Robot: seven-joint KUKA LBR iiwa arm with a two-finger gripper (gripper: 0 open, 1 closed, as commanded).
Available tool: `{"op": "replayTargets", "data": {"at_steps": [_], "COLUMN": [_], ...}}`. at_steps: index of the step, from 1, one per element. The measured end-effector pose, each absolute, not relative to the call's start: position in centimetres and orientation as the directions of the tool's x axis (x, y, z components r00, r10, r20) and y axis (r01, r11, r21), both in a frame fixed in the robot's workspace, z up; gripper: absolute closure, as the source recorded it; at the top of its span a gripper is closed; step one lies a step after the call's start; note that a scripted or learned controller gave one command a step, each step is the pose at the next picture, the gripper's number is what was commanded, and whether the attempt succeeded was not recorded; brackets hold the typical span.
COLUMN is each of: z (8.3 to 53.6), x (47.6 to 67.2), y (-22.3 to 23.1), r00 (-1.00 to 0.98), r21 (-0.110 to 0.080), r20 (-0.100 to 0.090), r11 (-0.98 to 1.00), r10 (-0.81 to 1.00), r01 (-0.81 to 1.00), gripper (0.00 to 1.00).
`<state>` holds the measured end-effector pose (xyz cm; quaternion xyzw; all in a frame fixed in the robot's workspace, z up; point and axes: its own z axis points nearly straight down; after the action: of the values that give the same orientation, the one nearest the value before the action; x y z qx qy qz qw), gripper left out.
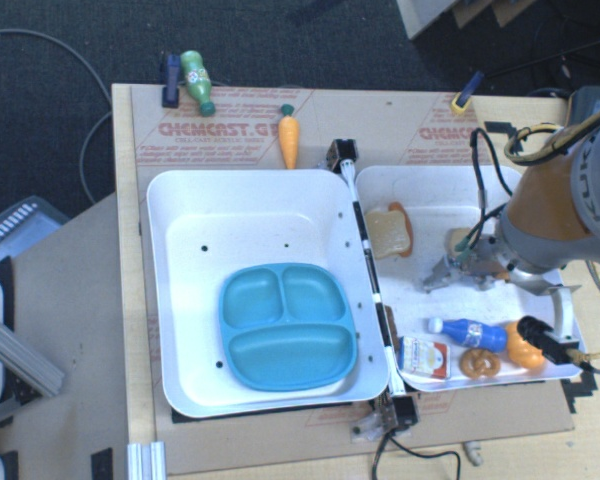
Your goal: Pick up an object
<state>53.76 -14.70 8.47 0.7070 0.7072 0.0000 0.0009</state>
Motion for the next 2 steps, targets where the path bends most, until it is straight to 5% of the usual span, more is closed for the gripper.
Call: {"op": "replayTargets", "data": {"at_steps": [1,2], "z": [8.5,12.9], "x": [48.0,52.8], "y": [-14.9,-17.9], "r00": [0.001,-0.001], "r21": [0.003,0.001], "r20": [-0.001,-0.001], "r11": [-0.001,0.001], "r10": [1.0,1.0], "r01": [1.0,1.0], "gripper": [0.0,0.0]}}
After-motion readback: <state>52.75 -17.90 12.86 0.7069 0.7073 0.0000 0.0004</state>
